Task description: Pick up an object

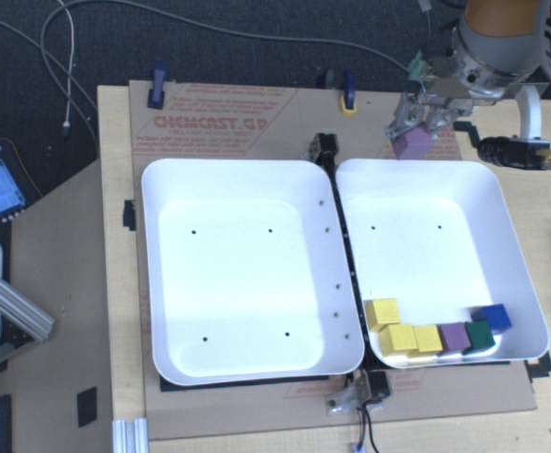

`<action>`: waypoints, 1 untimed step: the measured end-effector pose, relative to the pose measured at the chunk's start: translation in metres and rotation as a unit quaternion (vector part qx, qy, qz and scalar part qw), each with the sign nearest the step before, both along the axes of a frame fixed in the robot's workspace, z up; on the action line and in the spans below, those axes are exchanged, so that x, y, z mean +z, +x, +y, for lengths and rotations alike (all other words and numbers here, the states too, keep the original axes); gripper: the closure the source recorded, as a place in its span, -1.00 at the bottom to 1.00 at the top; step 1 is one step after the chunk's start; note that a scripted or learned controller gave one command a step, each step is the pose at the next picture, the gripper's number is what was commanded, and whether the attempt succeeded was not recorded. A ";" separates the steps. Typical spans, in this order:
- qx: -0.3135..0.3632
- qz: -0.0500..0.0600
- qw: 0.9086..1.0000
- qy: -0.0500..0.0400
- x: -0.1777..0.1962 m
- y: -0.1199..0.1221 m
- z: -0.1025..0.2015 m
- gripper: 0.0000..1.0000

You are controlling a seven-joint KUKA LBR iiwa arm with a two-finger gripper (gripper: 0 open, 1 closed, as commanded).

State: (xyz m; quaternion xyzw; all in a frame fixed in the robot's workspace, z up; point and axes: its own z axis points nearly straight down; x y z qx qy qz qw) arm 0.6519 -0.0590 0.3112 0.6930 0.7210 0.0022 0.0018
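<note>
Gripper (417,132) seen raised above far edge of right shallow white plastic bin (502,206), pinching small pale purple cube (411,143) between fingers. Lift judged underway; steady, vertical rise advised, squeeze kept firm. Remaining coloured blocks (436,333) lie well below gripper, at bin's near wall.

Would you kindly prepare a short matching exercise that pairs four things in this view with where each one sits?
Things:
1. pink block
2. blue block
3. left bin
4. blue clamp

Places:
A. far edge of the board, left side
B. between the fingers of the end effector, above the right bin's far rim
C. near right corner of the right bin
D. beside the right bin, on the view's left

Pairs: 1-B, 2-C, 3-D, 4-A
</note>
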 end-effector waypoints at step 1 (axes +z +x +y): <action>-0.017 0.007 1.000 0.000 -0.115 0.015 0.069 1.00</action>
